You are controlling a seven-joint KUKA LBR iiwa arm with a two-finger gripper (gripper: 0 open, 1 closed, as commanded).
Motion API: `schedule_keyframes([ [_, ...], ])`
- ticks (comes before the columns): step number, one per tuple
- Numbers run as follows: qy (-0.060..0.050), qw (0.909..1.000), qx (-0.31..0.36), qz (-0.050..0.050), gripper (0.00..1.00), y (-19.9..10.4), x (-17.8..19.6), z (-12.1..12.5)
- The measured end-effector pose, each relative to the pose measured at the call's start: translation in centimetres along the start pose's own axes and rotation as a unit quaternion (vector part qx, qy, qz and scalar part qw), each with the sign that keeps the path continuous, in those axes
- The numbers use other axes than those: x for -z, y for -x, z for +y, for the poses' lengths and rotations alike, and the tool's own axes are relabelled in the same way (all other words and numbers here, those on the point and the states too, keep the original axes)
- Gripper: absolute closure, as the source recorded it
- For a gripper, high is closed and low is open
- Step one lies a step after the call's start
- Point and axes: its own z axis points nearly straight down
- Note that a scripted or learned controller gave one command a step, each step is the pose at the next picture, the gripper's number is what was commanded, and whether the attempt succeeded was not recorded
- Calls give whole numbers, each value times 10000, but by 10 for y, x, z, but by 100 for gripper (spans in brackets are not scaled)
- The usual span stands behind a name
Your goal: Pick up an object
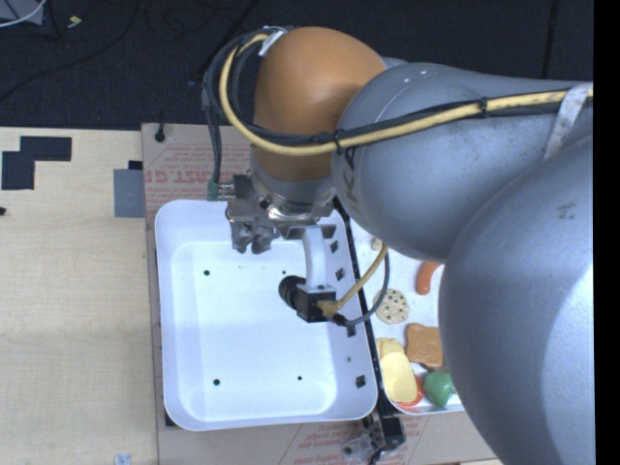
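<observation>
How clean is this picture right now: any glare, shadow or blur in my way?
Camera view: sharp on the left bin, whose floor is bright with a soft grey shadow under the arm; the gripper is dark and hard to read; the big grey arm link looms close, slightly soft, covering most of the right bin; the orange band carries a mild sheen.
</observation>
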Motion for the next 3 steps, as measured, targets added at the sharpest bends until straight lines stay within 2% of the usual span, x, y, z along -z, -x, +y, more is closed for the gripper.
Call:
schedule_keyframes([
  [1, -57, 10000, 5, -28, 100, -22, 9, 31],
  [2, -57, 10000, 1, -34, 100, -33, 15, 74],
  [3, 15, 10000, -1, -3, 100, -33, 186, 75],
])
